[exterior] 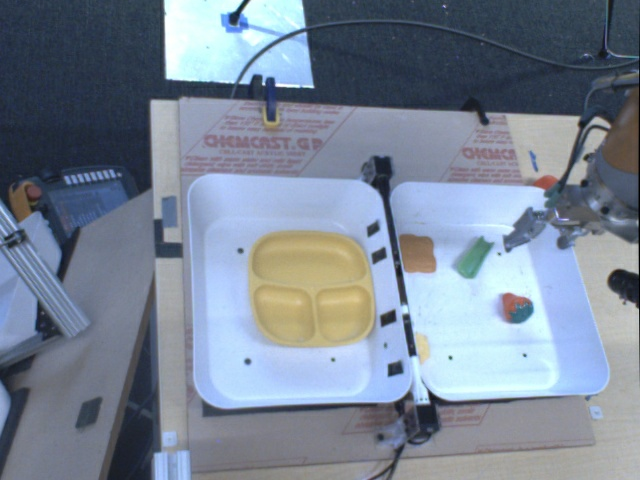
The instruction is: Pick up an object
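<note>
Hovering beside the green block [474,257], the pincer [527,228] looks open, perhaps; light, stiff, best taken across its narrow sides.

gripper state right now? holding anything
gripper: over the right bin, above and to the right of the green block; nothing shows held in it, and open or closed cannot be told.
</note>
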### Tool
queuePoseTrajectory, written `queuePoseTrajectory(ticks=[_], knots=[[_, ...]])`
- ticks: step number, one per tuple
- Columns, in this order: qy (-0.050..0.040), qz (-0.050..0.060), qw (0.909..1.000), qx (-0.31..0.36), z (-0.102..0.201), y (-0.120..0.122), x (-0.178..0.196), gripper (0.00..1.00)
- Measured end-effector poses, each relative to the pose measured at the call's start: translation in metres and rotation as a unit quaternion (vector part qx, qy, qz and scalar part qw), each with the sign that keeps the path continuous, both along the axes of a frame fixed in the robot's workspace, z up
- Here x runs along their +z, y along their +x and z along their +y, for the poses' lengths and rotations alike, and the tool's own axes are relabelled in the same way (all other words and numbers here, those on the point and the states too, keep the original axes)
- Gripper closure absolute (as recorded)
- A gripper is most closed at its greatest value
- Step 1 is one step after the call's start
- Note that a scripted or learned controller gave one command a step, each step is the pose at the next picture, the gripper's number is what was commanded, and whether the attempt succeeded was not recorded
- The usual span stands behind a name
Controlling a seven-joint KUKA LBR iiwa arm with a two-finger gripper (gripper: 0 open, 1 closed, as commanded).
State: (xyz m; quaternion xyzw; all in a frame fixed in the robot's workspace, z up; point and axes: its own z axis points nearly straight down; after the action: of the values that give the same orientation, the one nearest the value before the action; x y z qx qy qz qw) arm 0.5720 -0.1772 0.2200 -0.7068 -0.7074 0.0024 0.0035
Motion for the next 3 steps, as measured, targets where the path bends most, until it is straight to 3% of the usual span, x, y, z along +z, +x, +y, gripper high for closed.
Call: queuePoseTrajectory(ticks=[1, 3], knots=[[-0.0011, -0.005, 1.0, 0.001, 0.0, 0.002, 0.005, 0.0], [-0.0008, -0.003, 1.0, 0.0, -0.009, 0.006, -0.1, 0.0]])
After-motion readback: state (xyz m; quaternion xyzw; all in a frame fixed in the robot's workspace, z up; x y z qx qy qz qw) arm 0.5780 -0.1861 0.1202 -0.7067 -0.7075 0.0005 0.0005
